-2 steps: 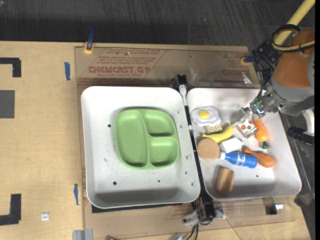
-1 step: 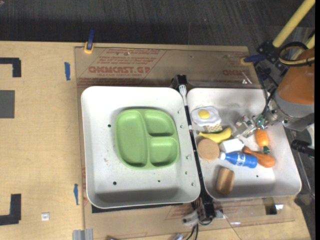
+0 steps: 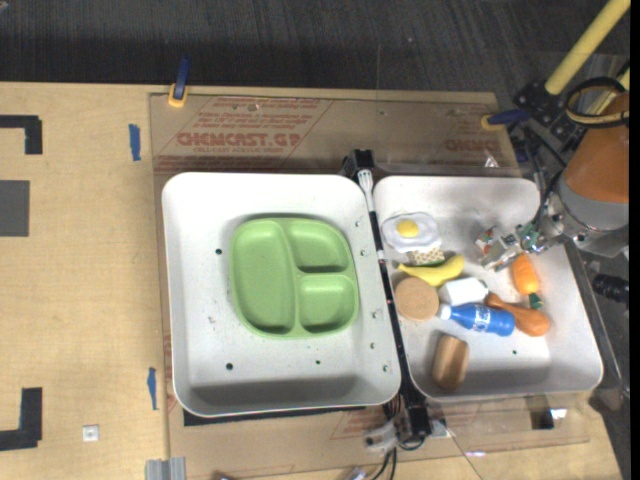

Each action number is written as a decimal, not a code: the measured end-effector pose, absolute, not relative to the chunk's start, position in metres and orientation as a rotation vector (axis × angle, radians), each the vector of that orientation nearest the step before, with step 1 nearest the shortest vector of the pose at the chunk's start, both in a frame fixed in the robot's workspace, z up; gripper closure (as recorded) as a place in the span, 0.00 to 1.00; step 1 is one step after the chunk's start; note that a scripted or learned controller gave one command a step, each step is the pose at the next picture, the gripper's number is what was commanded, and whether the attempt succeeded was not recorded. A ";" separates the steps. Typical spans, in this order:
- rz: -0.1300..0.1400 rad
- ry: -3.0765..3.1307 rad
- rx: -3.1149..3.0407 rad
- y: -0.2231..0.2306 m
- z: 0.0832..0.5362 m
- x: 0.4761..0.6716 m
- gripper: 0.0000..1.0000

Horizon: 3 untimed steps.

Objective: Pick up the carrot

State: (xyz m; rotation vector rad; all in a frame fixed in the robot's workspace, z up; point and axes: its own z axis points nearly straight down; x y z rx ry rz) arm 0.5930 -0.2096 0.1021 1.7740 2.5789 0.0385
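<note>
I have the carrot [image 3: 526,274] in the right bin [image 3: 580,368], right of centre in the frame, lying near that bin's right-hand wall with its green top pointing down toward the lower edge. Just below it, almost touching, is a second orange piece [image 3: 522,318] lying crosswise, and the blue-and-white bottle [image 3: 480,318] butts against that one's left end. I read the upper, more upright piece as the carrot, though the two look alike from here.

The tool [image 3: 508,242] sits just above and left of the carrot, low over the bin floor. The metal parts there blur into the bright white, and I cannot tell whether it is spread or closed; nothing visibly sits in it.

My judgement for this step: I would shift the tool a little toward the lower right so it centres over the carrot's thick orange body, not the green end. I would turn the wrist so the closing line runs across the carrot's short width. The bin wall is close on the right, so I would keep clearance there. I would also stay clear of the orange piece below to avoid nudging it into the grasp.

The green divided plate [image 3: 295,275] in the left bin plays no part.
</note>
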 end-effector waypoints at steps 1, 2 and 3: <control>0.008 2.629 1.706 -0.144 0.144 0.634 1.00; 0.002 2.917 1.139 -0.190 0.096 0.597 1.00; -0.003 2.980 0.949 -0.224 0.091 0.491 1.00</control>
